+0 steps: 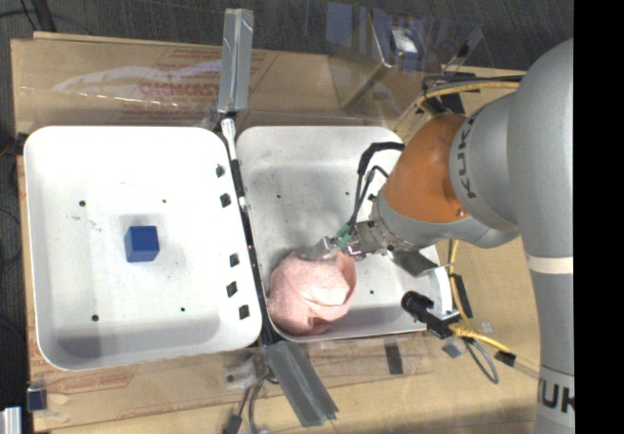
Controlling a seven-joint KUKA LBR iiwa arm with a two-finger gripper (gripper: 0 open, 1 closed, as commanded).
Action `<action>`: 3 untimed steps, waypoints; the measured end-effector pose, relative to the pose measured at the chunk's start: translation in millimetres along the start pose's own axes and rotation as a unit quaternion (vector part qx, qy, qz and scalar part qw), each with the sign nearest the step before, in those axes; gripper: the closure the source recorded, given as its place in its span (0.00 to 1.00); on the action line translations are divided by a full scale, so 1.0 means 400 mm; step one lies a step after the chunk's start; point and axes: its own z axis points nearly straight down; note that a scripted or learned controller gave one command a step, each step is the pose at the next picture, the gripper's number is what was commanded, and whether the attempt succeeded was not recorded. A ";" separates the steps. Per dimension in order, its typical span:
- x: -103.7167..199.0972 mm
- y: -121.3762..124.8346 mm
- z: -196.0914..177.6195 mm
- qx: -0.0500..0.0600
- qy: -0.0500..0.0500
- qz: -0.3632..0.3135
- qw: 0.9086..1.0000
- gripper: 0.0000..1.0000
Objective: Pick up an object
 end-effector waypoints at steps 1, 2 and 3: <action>-0.001 0.001 -0.025 0.000 0.000 -0.003 1.000 1.00; -0.001 0.002 -0.025 0.000 0.000 -0.003 1.000 0.00; -0.038 -0.098 -0.030 -0.001 0.000 -0.019 1.000 0.00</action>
